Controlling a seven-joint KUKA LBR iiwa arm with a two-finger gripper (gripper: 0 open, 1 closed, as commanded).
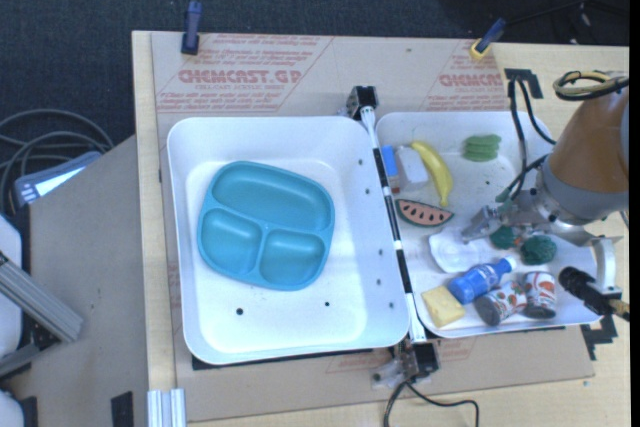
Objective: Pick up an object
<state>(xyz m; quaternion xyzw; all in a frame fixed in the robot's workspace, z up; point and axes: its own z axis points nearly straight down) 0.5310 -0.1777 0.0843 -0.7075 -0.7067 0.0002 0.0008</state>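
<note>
Low in the right bin [500,127], my hand [487,224] sits among the clutter; I can't tell its spread. Candidates crowd it: watermelon slice [424,212], banana [434,171], blue bottle [478,280]. Left bin's teal divided plate [266,225] lies well apart.

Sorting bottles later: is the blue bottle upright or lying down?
Lying down: the blue bottle rests on its side in the right bin, white cap toward the gripper.

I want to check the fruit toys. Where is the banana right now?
The banana lies in the right bin, near its back left part, just above the watermelon slice and left of the green toy.
</note>
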